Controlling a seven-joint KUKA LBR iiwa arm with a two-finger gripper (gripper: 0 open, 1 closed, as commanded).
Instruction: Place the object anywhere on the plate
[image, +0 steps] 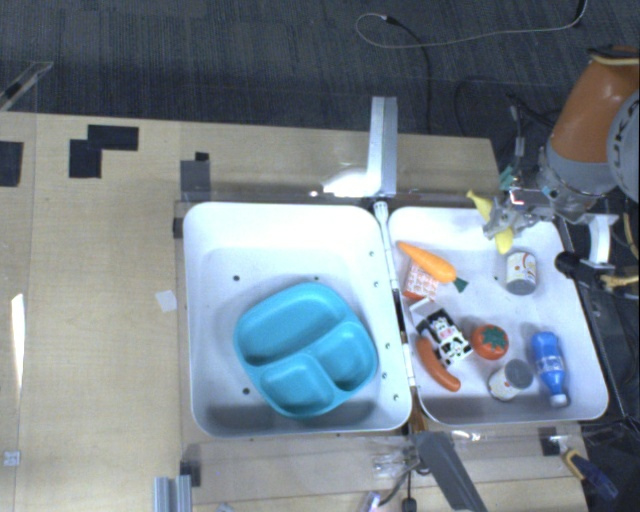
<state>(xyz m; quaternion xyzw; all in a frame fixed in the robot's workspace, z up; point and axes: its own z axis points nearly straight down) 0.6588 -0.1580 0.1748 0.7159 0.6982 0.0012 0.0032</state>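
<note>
My gripper hangs over the far side of the right bin with a yellow banana clamped between its fingers, while the blue divided plate sits in the left bin, well apart from it.

Open plate, alone in left bin.

Tan bench – two white bins, side by side
</note>
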